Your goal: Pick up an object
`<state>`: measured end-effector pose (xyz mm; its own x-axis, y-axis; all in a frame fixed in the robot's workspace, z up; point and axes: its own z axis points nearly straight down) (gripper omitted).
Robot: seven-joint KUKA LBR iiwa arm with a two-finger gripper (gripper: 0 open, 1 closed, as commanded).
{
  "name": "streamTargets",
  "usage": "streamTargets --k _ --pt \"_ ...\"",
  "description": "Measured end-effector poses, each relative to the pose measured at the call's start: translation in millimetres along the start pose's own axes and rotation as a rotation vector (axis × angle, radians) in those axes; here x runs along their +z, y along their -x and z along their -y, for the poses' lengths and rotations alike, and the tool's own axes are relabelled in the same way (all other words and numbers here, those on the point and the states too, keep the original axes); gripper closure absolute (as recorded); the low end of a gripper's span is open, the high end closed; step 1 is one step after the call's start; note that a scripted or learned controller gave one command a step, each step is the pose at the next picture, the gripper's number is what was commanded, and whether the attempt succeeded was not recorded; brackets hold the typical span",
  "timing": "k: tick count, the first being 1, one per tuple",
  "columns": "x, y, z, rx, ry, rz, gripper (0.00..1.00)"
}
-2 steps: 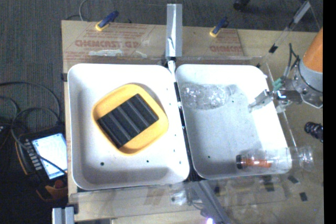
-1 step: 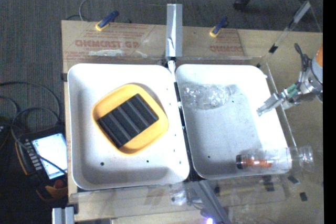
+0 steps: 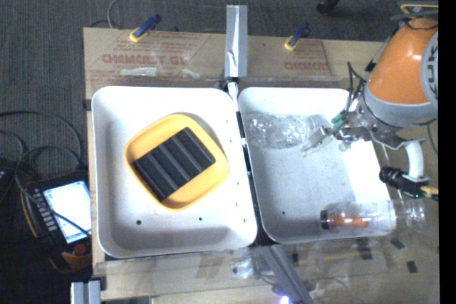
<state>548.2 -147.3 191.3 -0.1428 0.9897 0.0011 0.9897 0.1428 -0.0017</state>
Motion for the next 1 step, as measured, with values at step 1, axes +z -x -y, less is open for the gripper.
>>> streamTargets --k 1 --pt "81.3 -37.2 -71.8 -0.122 0.001 0.005 0.0"
